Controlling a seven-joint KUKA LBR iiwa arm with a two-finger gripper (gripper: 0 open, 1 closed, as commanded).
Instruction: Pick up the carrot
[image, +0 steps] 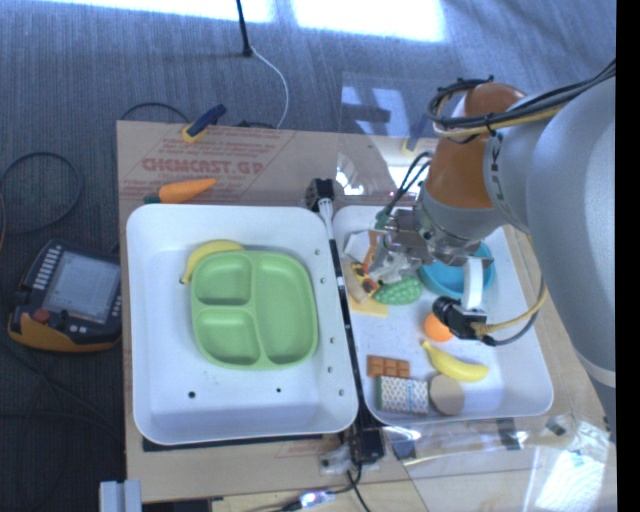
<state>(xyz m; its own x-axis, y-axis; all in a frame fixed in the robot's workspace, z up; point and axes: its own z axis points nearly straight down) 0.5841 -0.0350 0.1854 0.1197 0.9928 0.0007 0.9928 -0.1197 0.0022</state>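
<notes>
Big grey arm (565, 190) should lift its gripper (385, 262), open or shut I cannot tell, and reach the carrot (187, 188) behind the left bin (150, 300).

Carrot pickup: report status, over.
Gripper low in the right bin, over the toy clutter. Carrot outside both bins, on the board behind the left bin. Ungrasped.

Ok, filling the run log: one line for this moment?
carrot: on board outside bins, beyond left bin | gripper: over right bin, near toy food | carrot untouched
</notes>
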